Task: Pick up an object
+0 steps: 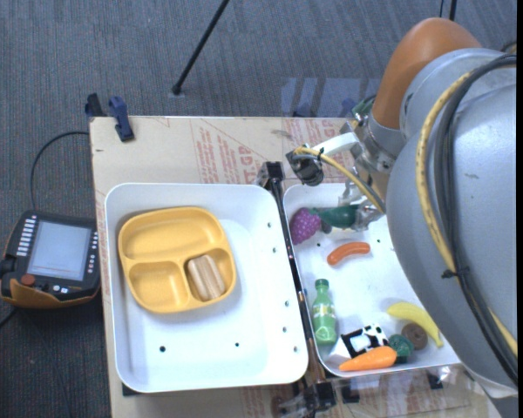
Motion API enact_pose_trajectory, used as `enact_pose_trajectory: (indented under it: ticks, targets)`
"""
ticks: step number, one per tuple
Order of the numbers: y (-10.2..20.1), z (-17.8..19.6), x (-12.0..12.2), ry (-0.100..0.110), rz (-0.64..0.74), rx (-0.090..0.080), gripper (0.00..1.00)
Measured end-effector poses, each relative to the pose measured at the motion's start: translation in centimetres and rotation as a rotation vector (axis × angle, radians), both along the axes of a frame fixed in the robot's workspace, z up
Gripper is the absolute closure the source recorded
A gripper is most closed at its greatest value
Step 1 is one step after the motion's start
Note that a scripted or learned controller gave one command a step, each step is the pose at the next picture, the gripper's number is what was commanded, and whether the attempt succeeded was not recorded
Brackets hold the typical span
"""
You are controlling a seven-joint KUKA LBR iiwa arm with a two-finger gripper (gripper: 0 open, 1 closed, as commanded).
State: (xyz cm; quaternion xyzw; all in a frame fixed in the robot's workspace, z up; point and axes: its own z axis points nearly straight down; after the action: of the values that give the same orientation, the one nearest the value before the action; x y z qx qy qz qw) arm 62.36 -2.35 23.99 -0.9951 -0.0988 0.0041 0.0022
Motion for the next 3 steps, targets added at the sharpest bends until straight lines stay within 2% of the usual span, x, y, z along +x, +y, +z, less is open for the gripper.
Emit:
enact_pose_trajectory:
  ticks: [1, 2, 3]
  targets:
    - [-5.1, -1.0, 0.8, 0.000, 0.000, -0.001, 1.00]
    - [-2.5, 0.8, -4.3, -0.002, 0.003, 0.001, 1.00]
    - [0.5, -4.4, -2.0, 0.004, 0.000, 0.001, 1.00]
